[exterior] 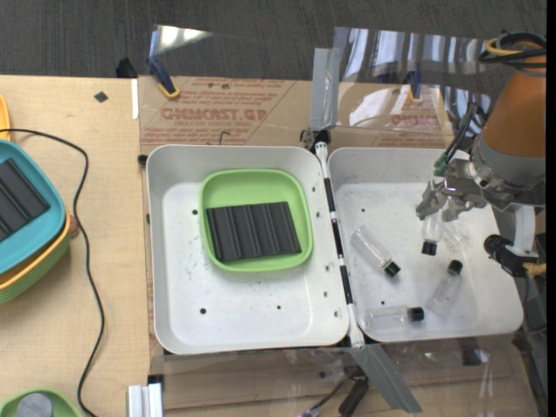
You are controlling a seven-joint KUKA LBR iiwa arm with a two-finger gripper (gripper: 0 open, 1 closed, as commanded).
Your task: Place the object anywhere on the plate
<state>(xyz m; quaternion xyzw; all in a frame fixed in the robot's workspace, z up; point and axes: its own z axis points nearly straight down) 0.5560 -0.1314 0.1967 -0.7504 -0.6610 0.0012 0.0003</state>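
White bins: two (174, 320) (486, 324), side by side on the bench; the left one bears the plate, the right one the vials.
Arm: grey with an orange band (519, 115), reaching in over the right bin from the right.
Plate: one green square plate (300, 202) in the left bin, with a dark ribbed mat (252, 231) lying in it.
Gripper: the gripper (432, 222) hangs over the upper part of the right bin, fingers closed on a clear vial (429, 233) that hangs upright with its black cap at the bottom, above the bin floor.
Vials: four clear ones with black caps, all in the right bin; one in the gripper, one (373, 252) lying tilted left of centre, one (445, 289) toward the right, one (391, 317) lying along the front wall.
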